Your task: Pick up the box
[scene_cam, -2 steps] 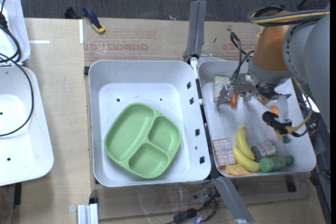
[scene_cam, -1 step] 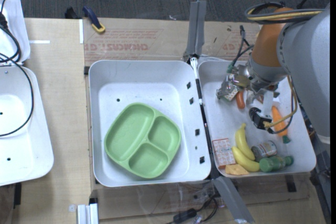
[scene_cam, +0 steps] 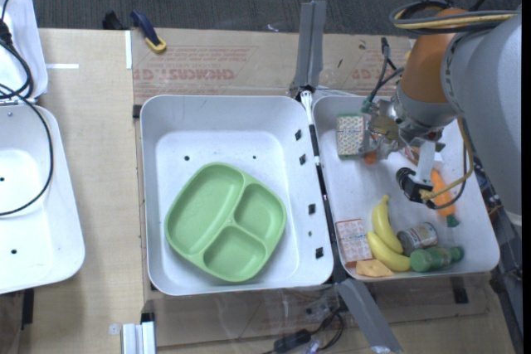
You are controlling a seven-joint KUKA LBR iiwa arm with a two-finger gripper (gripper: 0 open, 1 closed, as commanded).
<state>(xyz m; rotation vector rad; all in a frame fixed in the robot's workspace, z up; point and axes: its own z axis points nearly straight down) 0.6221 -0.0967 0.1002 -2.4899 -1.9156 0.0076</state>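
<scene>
In the right-hand shallow white bin (scene_cam: 489,240), the small speckled cardboard box (scene_cam: 351,135) sits near the far left corner, touching the gripper (scene_cam: 375,138), whose opening I cannot tell.

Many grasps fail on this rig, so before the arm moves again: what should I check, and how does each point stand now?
1. Box located: ok, it lies at the far left of the right bin.
2. Tool near the box: ok, it sits just right of it.
3. Box gripped: cannot tell, the wrist hides the contact.
4. Room around the box: ok, the bananas, can and green bottle lie at the near end.
5. Second small box by the bananas not confused with the target: cannot tell.
6. Left bin: ok, the green tray lies away from the arm's path.
</scene>
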